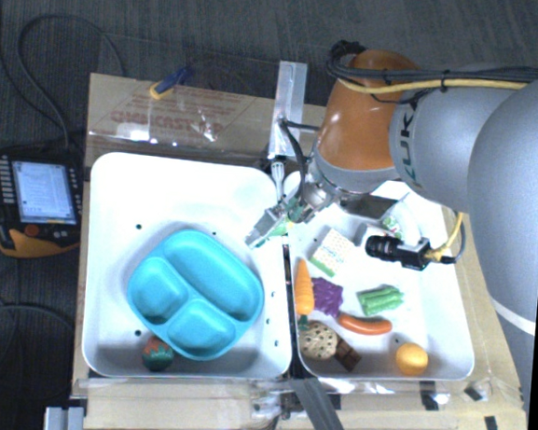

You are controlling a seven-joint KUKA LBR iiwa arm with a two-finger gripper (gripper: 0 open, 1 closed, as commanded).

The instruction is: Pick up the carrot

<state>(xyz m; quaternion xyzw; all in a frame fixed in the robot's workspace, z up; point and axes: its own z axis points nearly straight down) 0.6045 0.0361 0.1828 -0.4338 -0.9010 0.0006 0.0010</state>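
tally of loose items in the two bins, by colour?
Orange: 2, carrot, round fruit
Red: 2, sausage-like piece, small round item (part green)
Purple: 1, grape bunch
Green: 1, ridged piece
Brown: 2, cookie, dark block
Blue: 1, divided plate
White: 1, small box
Total: 10

In the left bin (122, 182) we see a blue divided plate (195, 292), with a small red and green item (156, 353) just beside its lower edge. In the right bin (458, 352) we find a purple piece (327, 295), a green vegetable (380, 297), a hot dog (364, 325), a cookie (315, 339), an orange (411, 359) and a white carton (331, 253). Left of the bench sits a handheld control pendant (34, 200).
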